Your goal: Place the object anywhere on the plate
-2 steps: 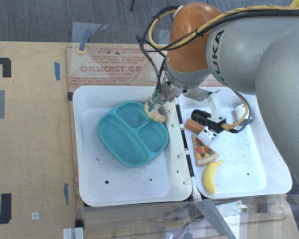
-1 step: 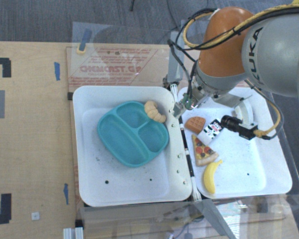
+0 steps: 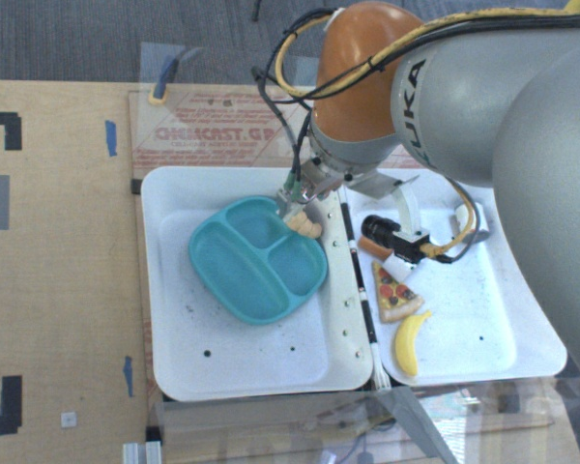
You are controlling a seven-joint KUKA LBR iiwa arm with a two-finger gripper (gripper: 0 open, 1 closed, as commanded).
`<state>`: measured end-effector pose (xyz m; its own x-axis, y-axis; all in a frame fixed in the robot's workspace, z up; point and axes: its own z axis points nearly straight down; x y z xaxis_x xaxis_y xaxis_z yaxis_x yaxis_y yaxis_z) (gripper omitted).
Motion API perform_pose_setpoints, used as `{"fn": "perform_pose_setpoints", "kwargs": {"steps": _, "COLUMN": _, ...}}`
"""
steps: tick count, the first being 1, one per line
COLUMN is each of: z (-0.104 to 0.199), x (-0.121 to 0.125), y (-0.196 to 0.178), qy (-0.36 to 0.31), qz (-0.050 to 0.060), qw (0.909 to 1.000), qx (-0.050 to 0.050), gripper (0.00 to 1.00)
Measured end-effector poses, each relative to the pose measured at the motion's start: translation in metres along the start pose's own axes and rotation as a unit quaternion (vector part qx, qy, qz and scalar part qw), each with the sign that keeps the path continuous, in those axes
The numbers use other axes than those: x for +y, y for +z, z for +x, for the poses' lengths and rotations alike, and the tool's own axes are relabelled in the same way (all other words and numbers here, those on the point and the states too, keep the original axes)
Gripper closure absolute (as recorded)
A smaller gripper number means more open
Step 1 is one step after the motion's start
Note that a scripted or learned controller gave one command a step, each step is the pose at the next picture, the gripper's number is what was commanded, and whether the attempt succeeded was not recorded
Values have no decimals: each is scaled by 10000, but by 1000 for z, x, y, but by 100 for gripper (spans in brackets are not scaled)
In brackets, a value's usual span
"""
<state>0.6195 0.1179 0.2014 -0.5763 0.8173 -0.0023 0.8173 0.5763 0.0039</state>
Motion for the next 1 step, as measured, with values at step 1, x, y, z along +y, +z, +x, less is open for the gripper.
{"fn": "perform_pose_setpoints", "kwargs": {"steps": 1, "z": 15, "x": -4, "y": -1, "qy": 67, "qz": 22, "qw": 10000, "qx": 14, "gripper": 100}}
